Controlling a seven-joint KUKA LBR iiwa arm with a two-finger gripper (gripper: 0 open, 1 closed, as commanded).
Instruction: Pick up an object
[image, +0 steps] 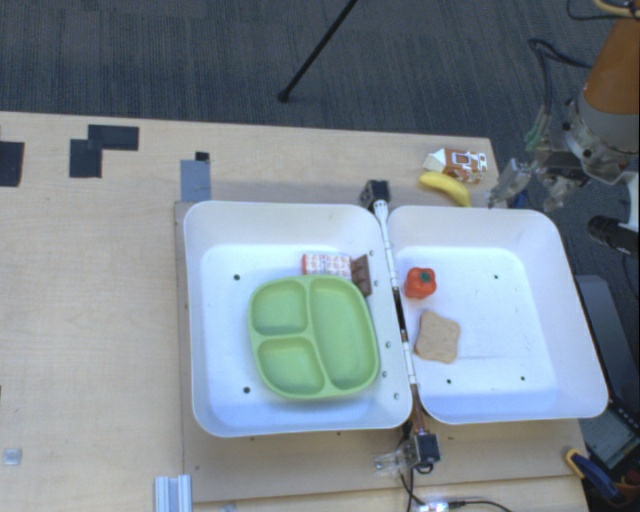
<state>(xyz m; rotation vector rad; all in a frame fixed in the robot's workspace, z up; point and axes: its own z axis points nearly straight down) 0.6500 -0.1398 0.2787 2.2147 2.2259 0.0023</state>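
Though flat, bread slice (437, 336) roughly sq.

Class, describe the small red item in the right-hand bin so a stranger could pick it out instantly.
Find the right white bin. Near its upper left corner, by the divider, sits a toy tomato. It is round and red-orange with a green top, unlike the flat tan bread slice just below it.

We see the arm (610, 100) cut off by the right and top edges, so only its orange band and wrist show. The gripper (520, 185) is blurred; we cannot tell how it stands. The green tray (312, 338) hides part of a small patterned box (327, 264). A small carton (462, 162) beside the banana (445, 187) is too small to read.
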